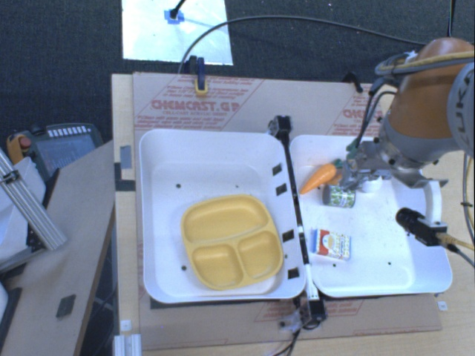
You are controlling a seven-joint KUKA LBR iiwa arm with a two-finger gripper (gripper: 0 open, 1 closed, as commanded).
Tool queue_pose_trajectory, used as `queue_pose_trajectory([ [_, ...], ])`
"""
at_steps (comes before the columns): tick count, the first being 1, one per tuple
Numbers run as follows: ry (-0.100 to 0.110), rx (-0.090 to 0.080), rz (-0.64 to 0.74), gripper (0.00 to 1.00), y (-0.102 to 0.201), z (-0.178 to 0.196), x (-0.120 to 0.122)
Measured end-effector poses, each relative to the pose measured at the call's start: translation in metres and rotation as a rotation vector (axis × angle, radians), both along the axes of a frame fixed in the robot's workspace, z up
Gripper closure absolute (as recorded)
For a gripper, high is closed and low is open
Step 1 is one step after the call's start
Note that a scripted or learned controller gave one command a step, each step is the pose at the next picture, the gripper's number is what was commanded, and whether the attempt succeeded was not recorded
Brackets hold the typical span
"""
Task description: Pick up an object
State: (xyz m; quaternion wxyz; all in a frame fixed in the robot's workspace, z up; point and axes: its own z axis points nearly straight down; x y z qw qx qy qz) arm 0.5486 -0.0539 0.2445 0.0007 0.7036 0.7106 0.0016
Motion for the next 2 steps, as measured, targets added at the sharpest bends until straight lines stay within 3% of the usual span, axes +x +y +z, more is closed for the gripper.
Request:
queue_pose_trajectory([
  [2,0.003,0.001,0.000,1.00,0.106,0.007,-0.023],
])
